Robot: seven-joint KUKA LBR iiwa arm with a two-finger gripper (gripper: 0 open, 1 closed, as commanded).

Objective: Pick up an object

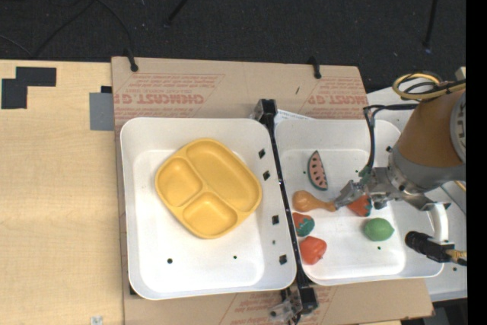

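Counting five toy foods [317, 170] in the right bin [342, 266], one yellow plate [208, 187] left; pincer [358, 198] state unclear.

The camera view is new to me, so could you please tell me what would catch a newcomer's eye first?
Most striking is the yellow divided plate, lying at a slant in the left bin. Next comes the cluster of small toy foods in the right bin: a watermelon slice, an orange drumstick, a green ball and a red piece. The grey and orange arm reaches in from the right above them.
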